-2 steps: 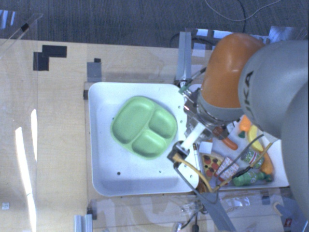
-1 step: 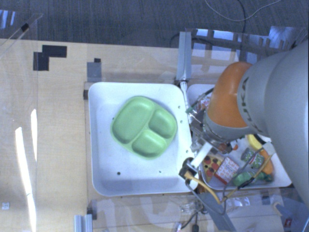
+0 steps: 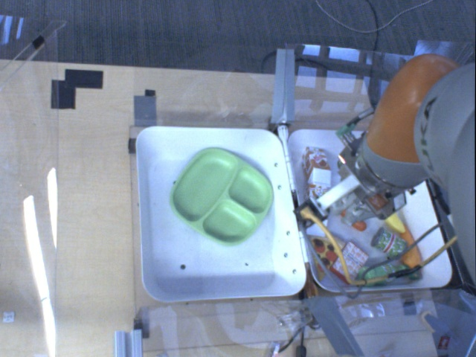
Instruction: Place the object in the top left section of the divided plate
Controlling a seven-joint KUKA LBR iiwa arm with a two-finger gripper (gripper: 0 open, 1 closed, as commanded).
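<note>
A green divided plate (image 3: 222,193) with three sections lies in the left white bin (image 3: 160,266), and nothing rests in any section. My gripper (image 3: 366,209) hangs low over the middle of the right bin (image 3: 439,274), under the grey and orange wrist. Loose items lie around it: a brown and white snack packet (image 3: 318,166) to its upper left, a small orange piece (image 3: 360,226) just below it, and a green can (image 3: 387,240) with a yellow item (image 3: 397,222) to its lower right. The wrist hides the bin floor under the gripper.
At the right bin's front lie a red and white packet (image 3: 354,256), a dark spotted packet (image 3: 321,248), a long green vegetable (image 3: 378,274) and an orange item (image 3: 411,258). A metal divider (image 3: 283,136) separates the bins.
</note>
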